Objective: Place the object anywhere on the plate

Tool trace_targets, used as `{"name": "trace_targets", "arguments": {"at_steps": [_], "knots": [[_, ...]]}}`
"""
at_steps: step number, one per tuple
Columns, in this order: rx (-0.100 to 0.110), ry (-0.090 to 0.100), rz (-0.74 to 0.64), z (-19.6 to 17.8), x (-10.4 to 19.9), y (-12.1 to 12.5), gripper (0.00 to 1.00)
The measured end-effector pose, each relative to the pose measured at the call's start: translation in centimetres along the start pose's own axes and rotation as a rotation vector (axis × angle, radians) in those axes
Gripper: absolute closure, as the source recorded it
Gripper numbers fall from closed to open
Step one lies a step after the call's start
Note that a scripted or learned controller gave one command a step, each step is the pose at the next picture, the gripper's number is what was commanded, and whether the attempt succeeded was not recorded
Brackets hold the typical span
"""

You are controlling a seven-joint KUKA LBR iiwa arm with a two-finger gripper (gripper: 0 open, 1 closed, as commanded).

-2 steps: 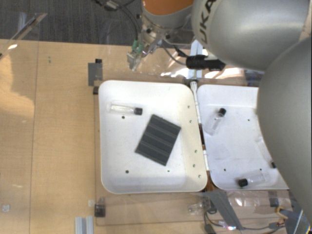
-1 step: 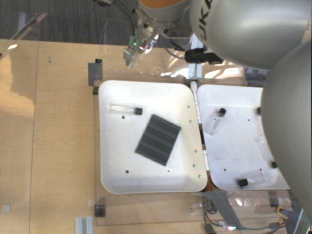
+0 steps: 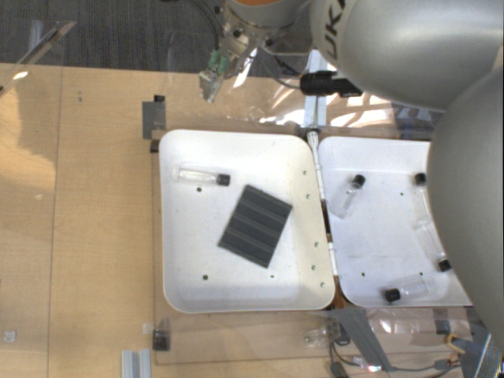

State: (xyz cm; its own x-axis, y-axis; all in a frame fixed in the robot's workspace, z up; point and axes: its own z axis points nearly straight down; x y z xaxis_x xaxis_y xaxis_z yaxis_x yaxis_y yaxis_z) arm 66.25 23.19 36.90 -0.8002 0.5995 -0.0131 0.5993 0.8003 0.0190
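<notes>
A dark grey ribbed plate (image 3: 256,225) lies tilted near the middle of the left bin (image 3: 181,282). A clear vial with a black cap (image 3: 202,177) lies on its side in that bin's far left corner, apart from the plate. My gripper (image 3: 223,65) hangs below the orange band, high over the bench beyond the left bin's far edge. It is well away from both the vial and the plate. Something pale green and clear shows at its tip, too blurred to identify.
The right bin (image 3: 378,235) holds several more clear black-capped vials, among them one near its left wall (image 3: 349,195) and one at its front (image 3: 402,292). The large grey arm (image 3: 417,38) covers the top right and the right bin's right side.
</notes>
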Motion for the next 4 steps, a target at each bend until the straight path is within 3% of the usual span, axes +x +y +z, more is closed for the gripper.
{"name": "trace_targets", "arguments": {"at_steps": [1, 3, 4], "knots": [[0.007, 0.006, -0.065, -3.0, 0.2, 0.3, 1.0], [0.009, 0.007, -0.216, -0.6, 0.7, 0.0, 1.0], [0.011, 0.011, -0.314, 2.9, 0.4, 0.2, 1.0]]}}
